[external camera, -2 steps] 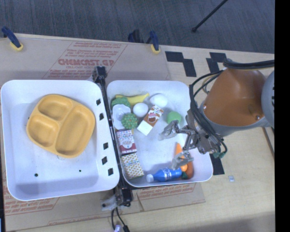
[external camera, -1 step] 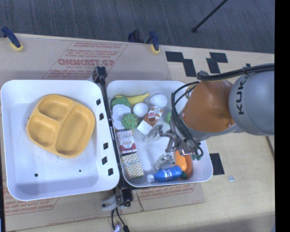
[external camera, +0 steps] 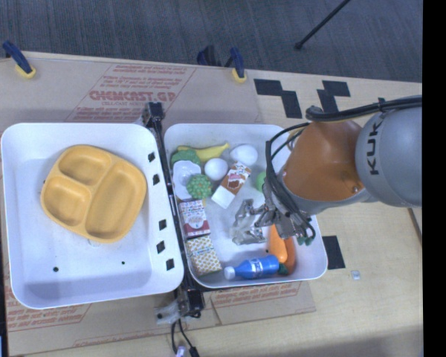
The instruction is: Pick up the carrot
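I've got the grey metal two-finger gripper [external camera: 254, 225] low in the right white plastic bin [external camera: 301, 270], just left of the orange tapered carrot [external camera: 279, 245], which lies beside the blue plastic bottle [external camera: 253, 268]. Can't tell whether fingers are apart or together; prob lining up for the grab.

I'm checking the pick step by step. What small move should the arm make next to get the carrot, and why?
Probably a short shift toward the carrot before lowering. The tool hangs in the right bin just left of the carrot, which lies beside the blue bottle near the bin's front edge. Nothing orange shows between its fingers, so it is not yet over the target.
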Robot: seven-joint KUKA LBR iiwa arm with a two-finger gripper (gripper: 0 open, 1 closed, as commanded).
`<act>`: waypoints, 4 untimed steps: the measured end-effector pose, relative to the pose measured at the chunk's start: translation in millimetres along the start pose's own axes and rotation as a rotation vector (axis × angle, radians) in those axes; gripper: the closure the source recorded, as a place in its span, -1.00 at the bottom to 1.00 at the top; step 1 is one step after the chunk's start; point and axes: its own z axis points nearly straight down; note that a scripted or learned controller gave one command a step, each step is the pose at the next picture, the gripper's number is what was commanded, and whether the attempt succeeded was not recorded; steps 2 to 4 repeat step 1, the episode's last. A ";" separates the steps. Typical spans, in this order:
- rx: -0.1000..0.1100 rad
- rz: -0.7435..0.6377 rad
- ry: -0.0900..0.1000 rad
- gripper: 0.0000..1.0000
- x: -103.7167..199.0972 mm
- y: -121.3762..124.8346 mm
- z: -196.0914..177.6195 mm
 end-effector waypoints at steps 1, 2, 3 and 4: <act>0.001 0.238 0.003 1.00 24.3 -9.2 -96.7; 0.001 0.238 0.003 1.00 24.3 -9.2 -96.7; 0.001 0.238 0.003 1.00 24.3 -9.2 -96.7; 0.001 0.238 0.003 1.00 24.3 -9.2 -96.7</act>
